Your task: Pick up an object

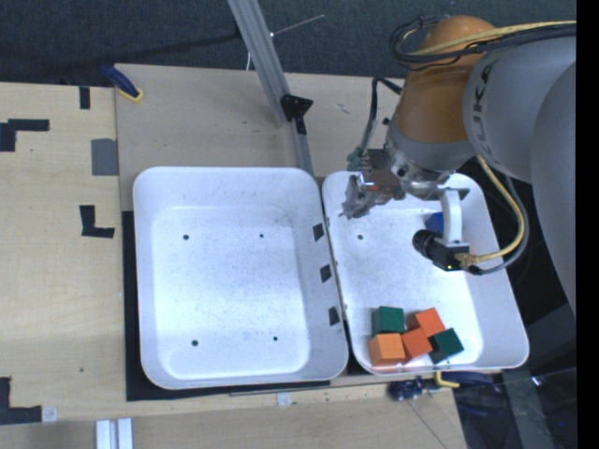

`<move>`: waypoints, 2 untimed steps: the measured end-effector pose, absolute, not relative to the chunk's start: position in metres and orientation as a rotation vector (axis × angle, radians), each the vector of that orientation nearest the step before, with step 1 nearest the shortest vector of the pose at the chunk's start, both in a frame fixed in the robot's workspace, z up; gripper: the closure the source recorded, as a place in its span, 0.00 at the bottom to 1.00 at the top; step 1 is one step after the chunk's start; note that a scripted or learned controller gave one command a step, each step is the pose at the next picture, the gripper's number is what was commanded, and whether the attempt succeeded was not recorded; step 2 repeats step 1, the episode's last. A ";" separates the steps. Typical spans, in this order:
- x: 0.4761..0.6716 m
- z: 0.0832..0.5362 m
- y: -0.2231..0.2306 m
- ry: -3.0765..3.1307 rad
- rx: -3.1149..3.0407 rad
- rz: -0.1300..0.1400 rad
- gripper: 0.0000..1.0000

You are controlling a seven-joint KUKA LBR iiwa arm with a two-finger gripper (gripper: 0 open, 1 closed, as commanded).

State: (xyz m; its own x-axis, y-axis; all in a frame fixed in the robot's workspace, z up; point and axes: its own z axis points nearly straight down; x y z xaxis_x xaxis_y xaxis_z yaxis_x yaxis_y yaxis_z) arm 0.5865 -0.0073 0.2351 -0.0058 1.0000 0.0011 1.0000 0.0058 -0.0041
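— Camera view, where's my gripper (356, 201)?
— Far end of right bin (496, 340); fingers' state I cannot tell.
— Blocks (414, 335)?
— Clustered at near end, well apart from it.

Arm (505, 92) is running off the frame's right edge and covering the back right corner of the right bin (496, 344). Gripper (360, 195), at that bin's back left corner, is showing too small and cluttered to read. A blue thing (433, 223) beside the wrist is sitting mostly hidden, identity unclear.
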 end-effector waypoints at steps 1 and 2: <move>0.569 0.229 0.054 -2.228 -2.210 0.003 1.00; 0.569 0.229 0.054 -2.228 -2.210 0.003 1.00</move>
